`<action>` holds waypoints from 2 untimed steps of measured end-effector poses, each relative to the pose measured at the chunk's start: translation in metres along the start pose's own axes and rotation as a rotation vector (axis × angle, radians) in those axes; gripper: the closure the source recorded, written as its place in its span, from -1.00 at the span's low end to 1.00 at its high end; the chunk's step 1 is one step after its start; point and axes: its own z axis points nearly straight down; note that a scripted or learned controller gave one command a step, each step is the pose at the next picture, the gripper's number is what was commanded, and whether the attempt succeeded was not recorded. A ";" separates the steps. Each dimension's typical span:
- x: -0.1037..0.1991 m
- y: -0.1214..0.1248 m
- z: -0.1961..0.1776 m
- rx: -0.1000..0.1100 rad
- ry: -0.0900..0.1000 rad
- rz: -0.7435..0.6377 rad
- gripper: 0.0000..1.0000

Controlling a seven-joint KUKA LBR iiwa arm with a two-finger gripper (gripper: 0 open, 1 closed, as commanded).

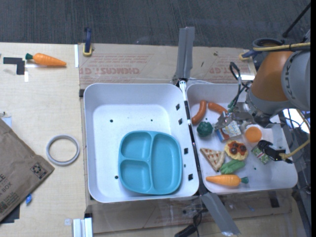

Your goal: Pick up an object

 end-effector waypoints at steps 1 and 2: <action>-0.001 0.000 -0.008 0.000 0.000 0.003 1.00; -0.006 0.025 0.000 -0.001 -0.001 0.036 1.00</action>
